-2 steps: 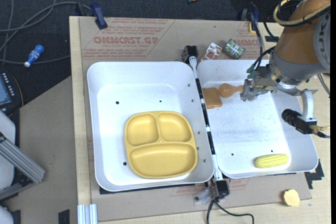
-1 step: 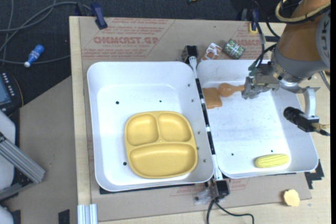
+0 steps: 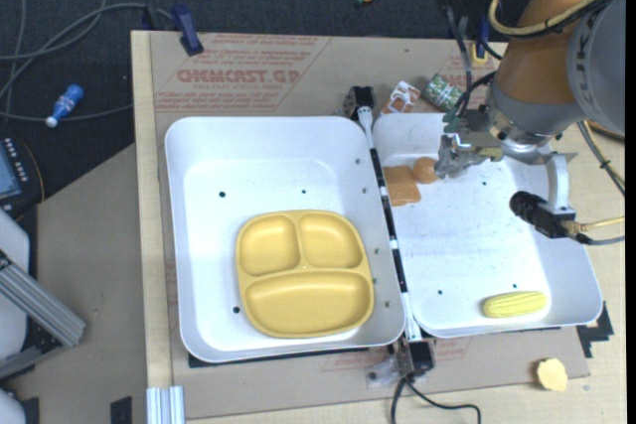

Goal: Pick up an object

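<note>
Both bins [image 3: 199, 164] are plain white. The divided plate [image 3: 302, 271] is pale yellow, the corn cob [image 3: 514, 304] brighter yellow, and the small block [image 3: 401, 184] orange-brown.

The arm [image 3: 571, 35] was cut off at the right edge. The gripper [image 3: 455, 154] partly hid a small orange item [image 3: 425, 170].

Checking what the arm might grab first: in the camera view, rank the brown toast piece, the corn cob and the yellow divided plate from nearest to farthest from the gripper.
From the gripper:
1. Brown toast piece, just beside it at the right bin's upper left.
2. Corn cob, right bin's lower edge.
3. Yellow divided plate, in the left bin.
</note>
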{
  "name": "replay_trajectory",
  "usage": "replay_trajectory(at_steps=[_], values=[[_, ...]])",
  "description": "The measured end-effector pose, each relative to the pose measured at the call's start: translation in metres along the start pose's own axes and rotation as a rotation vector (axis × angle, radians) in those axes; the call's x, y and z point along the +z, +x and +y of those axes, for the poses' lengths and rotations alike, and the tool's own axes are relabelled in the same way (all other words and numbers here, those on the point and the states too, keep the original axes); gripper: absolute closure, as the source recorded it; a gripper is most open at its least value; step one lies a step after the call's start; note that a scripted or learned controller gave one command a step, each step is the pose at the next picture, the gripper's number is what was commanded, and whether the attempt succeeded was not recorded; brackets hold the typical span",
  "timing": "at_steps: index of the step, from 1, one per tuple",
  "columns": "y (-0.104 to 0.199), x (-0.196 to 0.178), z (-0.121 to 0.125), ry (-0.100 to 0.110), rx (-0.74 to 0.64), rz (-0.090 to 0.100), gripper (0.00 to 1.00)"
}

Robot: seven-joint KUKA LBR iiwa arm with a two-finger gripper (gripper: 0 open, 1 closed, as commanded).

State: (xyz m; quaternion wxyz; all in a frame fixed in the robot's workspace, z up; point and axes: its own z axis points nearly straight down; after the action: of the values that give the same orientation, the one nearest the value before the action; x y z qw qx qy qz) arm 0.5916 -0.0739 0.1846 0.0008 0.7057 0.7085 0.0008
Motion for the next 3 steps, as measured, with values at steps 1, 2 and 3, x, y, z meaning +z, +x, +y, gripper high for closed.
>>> replay_trajectory(at_steps=[1, 2, 3], values=[[-0.002, 0.000, -0.001, 0.001, 0.003, 0.000, 0.00], [-0.044, 0.104, 0.077, -0.005, 0.003, -0.003, 0.00], [-0.042, 0.089, 0.075, -0.003, 0.002, -0.003, 1.00]])
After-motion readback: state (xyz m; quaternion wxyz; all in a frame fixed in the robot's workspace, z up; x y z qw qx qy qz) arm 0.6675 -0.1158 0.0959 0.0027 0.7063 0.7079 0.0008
